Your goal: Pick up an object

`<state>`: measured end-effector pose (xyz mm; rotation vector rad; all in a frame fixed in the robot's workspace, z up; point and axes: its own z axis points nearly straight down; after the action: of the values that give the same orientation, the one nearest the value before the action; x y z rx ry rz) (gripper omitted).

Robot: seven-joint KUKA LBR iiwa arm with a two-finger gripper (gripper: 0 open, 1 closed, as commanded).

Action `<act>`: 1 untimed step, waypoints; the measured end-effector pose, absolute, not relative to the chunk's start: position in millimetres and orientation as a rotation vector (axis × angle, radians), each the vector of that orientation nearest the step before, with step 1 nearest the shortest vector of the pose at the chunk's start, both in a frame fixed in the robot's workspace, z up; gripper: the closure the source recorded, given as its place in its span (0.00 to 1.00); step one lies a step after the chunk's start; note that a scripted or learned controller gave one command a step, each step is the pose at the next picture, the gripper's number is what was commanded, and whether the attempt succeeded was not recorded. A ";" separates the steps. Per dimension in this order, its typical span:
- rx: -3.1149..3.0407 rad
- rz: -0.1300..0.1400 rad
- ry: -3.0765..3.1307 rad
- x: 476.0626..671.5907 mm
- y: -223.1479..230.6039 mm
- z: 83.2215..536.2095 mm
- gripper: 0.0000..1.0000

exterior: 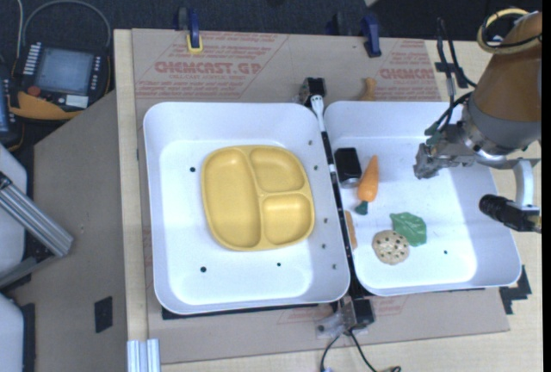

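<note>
I'm watching the arm [508,86] reaching in from the right, its gripper [428,162] hanging over the upper right part of the right bin [491,271]. From this angle I cannot tell how the tool is set, and I'm seeing nothing between its tips. Under it the bin floor is bare white. The things I could go for are lying to the left and below it: a carrot [368,180] is resting near the bin's left wall, tilted, its green end pointing down, with a small black block [348,164] just beside it on the left. Lower down, a green leafy piece [409,227] is sitting near the bin's middle, and a cookie [391,247] is lying just beside it, lower left. The left bin [172,275] is holding a yellow divided tray [256,195] with three compartments, well apart from the gripper.
</note>
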<state>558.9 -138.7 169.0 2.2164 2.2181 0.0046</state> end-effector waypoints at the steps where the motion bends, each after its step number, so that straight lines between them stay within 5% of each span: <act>1: 2.217 0.004 2.218 559.9 -140.9 211.9 1.00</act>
<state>559.9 -140.9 211.9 2.2168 2.2183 0.0040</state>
